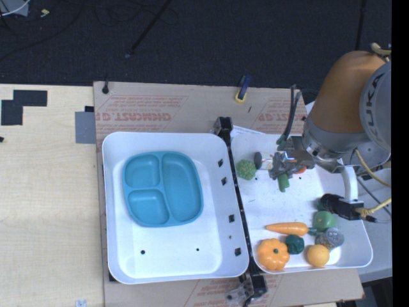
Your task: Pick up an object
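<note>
The gripper is at a small green toy in the right bin, I cannot tell if it grips, so next lift slowly.

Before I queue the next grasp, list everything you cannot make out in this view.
1. Camera view: the gripper and the small green piece just below it are too small and blurred to tell whether the piece is grasped or merely touched.
2. Camera view: the far right corner of the right bin is hidden by the arm.
3. Camera view: the grey object and the dark teal object are too blurred to identify.
</note>
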Controlling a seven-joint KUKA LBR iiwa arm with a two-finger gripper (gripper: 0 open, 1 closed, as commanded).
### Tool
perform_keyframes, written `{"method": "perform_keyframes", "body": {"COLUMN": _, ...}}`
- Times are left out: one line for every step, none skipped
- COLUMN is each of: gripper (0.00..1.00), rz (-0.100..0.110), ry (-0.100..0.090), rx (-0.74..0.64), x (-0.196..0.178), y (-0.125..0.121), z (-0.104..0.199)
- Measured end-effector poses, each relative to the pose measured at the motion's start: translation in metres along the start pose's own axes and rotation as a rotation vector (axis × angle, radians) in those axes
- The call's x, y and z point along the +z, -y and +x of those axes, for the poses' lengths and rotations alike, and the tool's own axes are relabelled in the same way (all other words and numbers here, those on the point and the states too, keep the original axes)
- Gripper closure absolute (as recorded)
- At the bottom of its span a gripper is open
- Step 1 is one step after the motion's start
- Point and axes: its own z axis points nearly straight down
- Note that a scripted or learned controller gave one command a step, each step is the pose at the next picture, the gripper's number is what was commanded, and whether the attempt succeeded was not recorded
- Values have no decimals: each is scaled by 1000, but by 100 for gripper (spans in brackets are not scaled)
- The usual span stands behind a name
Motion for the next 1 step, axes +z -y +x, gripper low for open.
{"method": "perform_keyframes", "body": {"gripper": 100, "rz": -1, "ry": 0, "rx": -1, "x": -12, "y": 16, "z": 52}}
